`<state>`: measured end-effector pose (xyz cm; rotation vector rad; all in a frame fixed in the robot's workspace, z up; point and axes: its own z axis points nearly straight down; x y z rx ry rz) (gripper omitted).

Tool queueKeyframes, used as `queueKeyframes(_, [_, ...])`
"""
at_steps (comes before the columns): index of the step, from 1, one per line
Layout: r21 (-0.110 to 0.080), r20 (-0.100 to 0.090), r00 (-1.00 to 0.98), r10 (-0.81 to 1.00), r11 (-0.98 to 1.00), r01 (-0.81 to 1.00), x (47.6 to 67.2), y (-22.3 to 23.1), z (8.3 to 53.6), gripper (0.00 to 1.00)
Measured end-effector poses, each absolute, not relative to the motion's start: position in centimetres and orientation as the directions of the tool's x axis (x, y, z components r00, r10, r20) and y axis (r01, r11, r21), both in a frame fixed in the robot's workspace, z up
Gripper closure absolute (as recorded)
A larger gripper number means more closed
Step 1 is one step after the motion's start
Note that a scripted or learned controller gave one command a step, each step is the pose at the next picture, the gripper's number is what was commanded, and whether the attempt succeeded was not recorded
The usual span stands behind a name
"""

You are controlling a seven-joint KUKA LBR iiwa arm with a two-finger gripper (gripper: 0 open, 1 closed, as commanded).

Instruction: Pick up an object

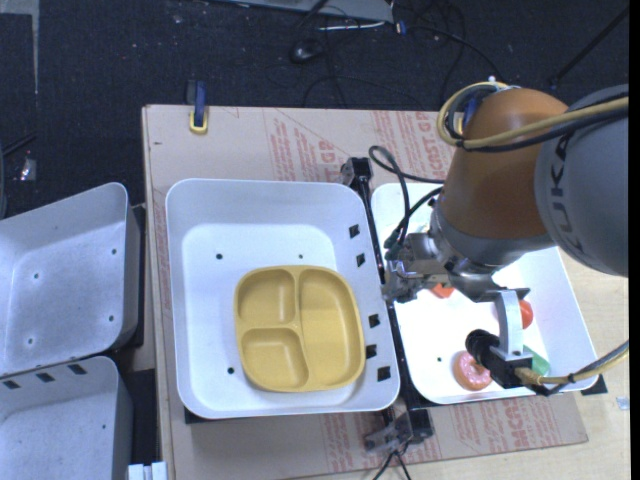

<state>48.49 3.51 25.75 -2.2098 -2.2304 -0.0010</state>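
Note:
My gripper (408, 274) hangs low over the left side of the right bin (432, 360), close to the wall between the two bins, under the orange wrist band. Just to its right a small orange-red object (441, 290) peeks out from below the wrist. A pink round object (469, 371) lies near the bin's front edge. A red object (525, 315) and a green object (540, 367) lie further right, partly covered by a white bracket and a black cable end on the arm. The arm hides much of this bin's floor.
The left bin (200, 268) holds a yellow divided plate (298, 327) with three compartments. Black clips line the wall between the bins. A blue-and-yellow clamp (199, 109) sits at the bench's back left corner. Grey trays (60, 268) lie off the bench to the left.

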Motion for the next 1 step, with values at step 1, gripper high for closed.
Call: queueKeyframes(1, [-0.003, 0.001, -0.007, 1.000, 0.007, 1.000, 47.93, 7.79, 24.51, 1.00])
